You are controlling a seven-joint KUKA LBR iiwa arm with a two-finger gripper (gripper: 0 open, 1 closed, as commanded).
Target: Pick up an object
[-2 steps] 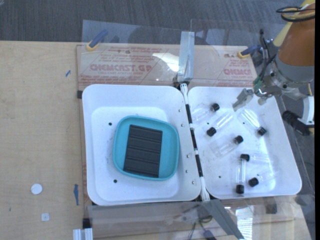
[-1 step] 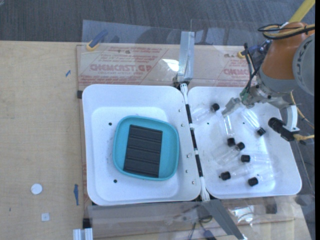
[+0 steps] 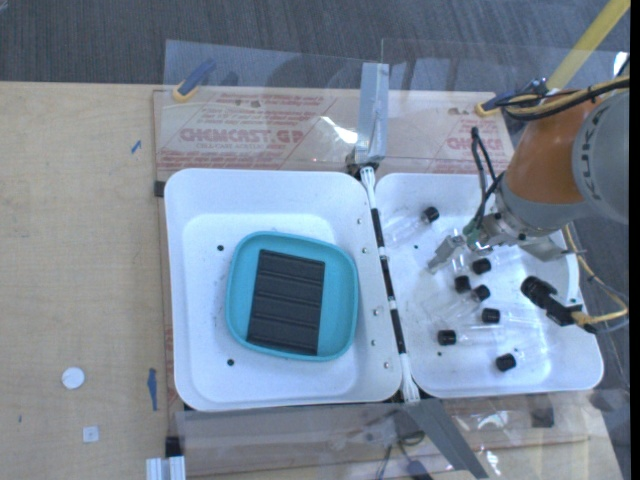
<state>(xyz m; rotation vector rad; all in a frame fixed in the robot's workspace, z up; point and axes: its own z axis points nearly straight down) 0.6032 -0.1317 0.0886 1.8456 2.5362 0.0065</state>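
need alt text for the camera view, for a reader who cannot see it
A grey and orange robot arm reaches from the right, its claw low over the right white bin, among small clear vials with black caps. The left white bin holds a teal tray with a dark ribbed block in it.

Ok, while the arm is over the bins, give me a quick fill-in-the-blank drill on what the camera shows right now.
1. The blue tray sits in the ____ bin of the camera view.
2. The ribbed block lying on that tray is coloured ____.
3. The clear vials with black caps lie scattered in the ____ bin.
4. The tool hangs over the ____ bin.

Missing words: left; black; right; right
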